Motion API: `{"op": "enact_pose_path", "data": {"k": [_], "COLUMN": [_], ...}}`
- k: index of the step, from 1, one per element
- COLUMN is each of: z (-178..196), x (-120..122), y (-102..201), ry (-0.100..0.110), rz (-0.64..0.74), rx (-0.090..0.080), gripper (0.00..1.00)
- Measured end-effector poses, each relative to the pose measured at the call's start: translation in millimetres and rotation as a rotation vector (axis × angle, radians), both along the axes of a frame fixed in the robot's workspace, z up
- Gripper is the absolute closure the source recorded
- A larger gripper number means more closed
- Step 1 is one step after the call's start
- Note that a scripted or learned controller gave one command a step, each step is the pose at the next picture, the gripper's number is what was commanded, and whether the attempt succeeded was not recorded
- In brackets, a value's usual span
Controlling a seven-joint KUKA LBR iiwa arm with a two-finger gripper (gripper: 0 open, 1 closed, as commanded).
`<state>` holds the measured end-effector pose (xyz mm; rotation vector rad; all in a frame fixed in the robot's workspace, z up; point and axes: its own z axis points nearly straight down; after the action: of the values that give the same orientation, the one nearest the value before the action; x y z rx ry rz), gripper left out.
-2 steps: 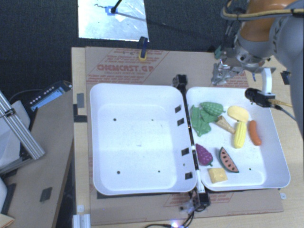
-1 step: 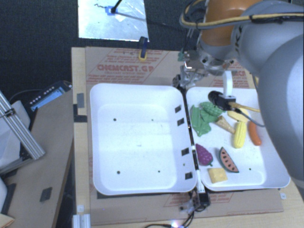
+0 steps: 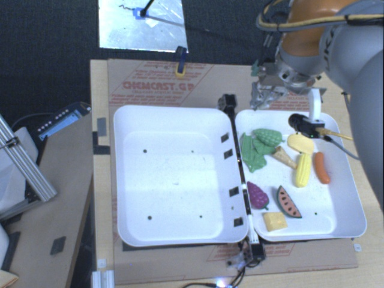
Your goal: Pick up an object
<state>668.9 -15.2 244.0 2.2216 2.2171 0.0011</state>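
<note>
Camera view, one moment, entry as follows.

Tool: my gripper (image 3: 265, 98) hung above the far edge of the right bin (image 3: 348, 212), near the divide between the two bins. Whether it stood open or closed I could not tell; the tip was small, blurred and half lost against the cardboard behind it. Nothing showed in it.

Stock, right bin, all lying on the floor of the bin:
- green leafy piece (image 3: 253, 152), nearest the divide, with a green ridged piece (image 3: 267, 137) touching its far side
- yellow lemon-like piece (image 3: 300, 143)
- tan cone (image 3: 284, 156) just beside the leaf
- corn cob (image 3: 303, 170)
- orange-red sausage shape (image 3: 322, 167) beside the cob
- purple grapes (image 3: 258, 195)
- watermelon slice (image 3: 288, 201)
- yellow wedge (image 3: 275, 221) at the near end

Left bin (image 3: 129, 179): bare white floor, a few dark specks.

Progress, as I judged it: no object lifted; descent, closing and lifting all left to do. The green pieces lay closest below my tool.

Hard to make out: a black fitting (image 3: 305, 125) with a white post by the lemon, purpose unclear; my arm's bulk cut off the bin's far right corner.
</note>
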Motion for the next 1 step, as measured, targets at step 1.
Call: {"op": "enact_pose_path", "data": {"k": [1], "z": [-43.9], "x": [-94.5], "y": [-28.5], "ry": [0.013], "rz": [-0.002], "rx": [0.002], "gripper": [1.00]}}
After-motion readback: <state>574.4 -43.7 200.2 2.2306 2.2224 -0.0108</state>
